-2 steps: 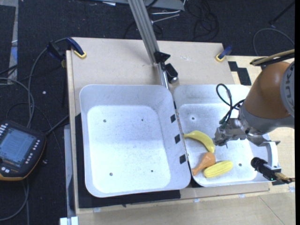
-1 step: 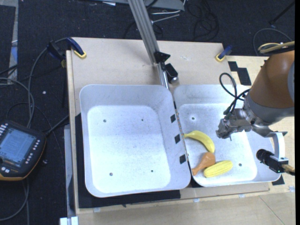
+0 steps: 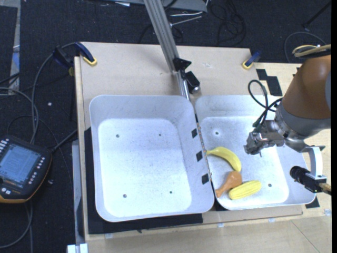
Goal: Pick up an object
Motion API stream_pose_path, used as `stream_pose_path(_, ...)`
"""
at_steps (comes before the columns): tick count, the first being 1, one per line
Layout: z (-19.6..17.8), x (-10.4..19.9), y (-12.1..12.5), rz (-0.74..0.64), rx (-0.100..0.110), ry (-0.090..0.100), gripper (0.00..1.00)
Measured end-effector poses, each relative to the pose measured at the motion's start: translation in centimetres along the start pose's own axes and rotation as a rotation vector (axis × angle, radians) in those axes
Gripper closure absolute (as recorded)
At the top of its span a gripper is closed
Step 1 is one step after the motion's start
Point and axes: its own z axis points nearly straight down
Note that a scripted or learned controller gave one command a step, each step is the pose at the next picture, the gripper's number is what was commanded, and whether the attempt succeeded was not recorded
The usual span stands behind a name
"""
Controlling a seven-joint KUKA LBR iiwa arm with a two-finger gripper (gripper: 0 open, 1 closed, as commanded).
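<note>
Three items, a banana [image 3: 226, 156], a corn cob [image 3: 245, 189] and an orange drumstick-shaped toy [image 3: 228, 183], clustered near the right bin's [image 3: 274, 107] front-left corner, pincer [image 3: 255, 145] poised just beside the banana, presumably for descent, finger spread indiscernible, nothing visibly held.

Honestly nothing readable here. The handheld pendant [image 3: 20, 167] on the floor at the left has a lit screen, but whatever's on it is way too small and blurry to make out. No labels, brands or numbers I can read anywhere else.
</note>
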Motion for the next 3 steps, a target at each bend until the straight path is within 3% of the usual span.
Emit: stream_pose_path(3, -1.6, 15.6, 5.2, -0.004, 0.001, 0.001, 1.00)
